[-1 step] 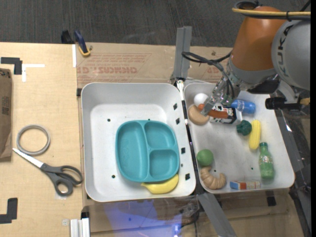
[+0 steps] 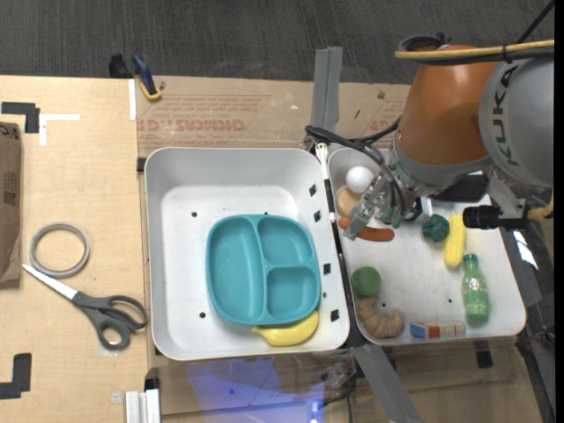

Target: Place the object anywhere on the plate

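The teal divided plate (image 2: 263, 268) lies in the left white bin (image 2: 176, 236), and a yellow banana (image 2: 291, 331) pokes out from under its near edge. My gripper (image 2: 364, 215) hangs low over the far left corner of the right bin (image 2: 502, 324). It is just above a red sausage-shaped piece (image 2: 379, 233) and right beside a tan rounded object (image 2: 347, 202). A white ball (image 2: 358, 178) sits just behind the gripper. The arm's orange band (image 2: 445, 113) hides part of the bin's back.
The right bin also holds a green ball (image 2: 366, 280), a brown croissant-like piece (image 2: 379, 320), a yellow corn cob (image 2: 455, 241), a green bottle (image 2: 474, 289), a teal item (image 2: 434, 228) and a small flat box (image 2: 436, 330). Scissors (image 2: 92, 305) and a tape ring (image 2: 59, 248) lie on the bench at left.
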Action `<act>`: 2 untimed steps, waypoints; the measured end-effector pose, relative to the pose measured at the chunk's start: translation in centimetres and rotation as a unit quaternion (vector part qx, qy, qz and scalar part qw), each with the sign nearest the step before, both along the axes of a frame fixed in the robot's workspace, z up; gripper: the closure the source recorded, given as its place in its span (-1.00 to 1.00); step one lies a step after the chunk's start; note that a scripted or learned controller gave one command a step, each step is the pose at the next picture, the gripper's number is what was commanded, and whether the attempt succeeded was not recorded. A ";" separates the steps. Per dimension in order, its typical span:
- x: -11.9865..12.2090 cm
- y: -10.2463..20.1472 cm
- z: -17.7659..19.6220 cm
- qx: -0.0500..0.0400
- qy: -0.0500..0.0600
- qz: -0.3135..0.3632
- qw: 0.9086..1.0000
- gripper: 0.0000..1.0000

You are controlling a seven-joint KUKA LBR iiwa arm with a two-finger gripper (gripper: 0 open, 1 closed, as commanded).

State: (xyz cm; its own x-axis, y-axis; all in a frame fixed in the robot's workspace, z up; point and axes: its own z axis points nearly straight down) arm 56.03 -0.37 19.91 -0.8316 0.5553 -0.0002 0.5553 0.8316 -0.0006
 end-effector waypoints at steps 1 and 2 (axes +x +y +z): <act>1.8 5.8 -0.8 0.000 -0.001 0.025 1.000 1.00; -2.5 10.7 -1.8 0.000 0.001 -0.021 1.000 1.00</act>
